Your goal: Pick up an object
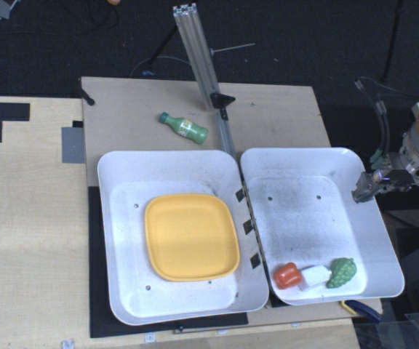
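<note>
I see a tan bench (282,111) bearing two white bins; the right bin (384,267) holds a red pepper-like toy (287,275), small white block (315,275) and green bumpy toy (342,272) at lower right. The gripper (364,187) sits at the frame's right edge, apart from them; its grip state I cannot tell.

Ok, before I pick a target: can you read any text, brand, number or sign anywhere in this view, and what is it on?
No text in this view can be read.
green bottle, lying on the bench behind the left bin: has a pale label band, too small and blurred to read.
yellow plate: plain, no marking.
red, white and green items in the right bin: no lettering visible.
</note>
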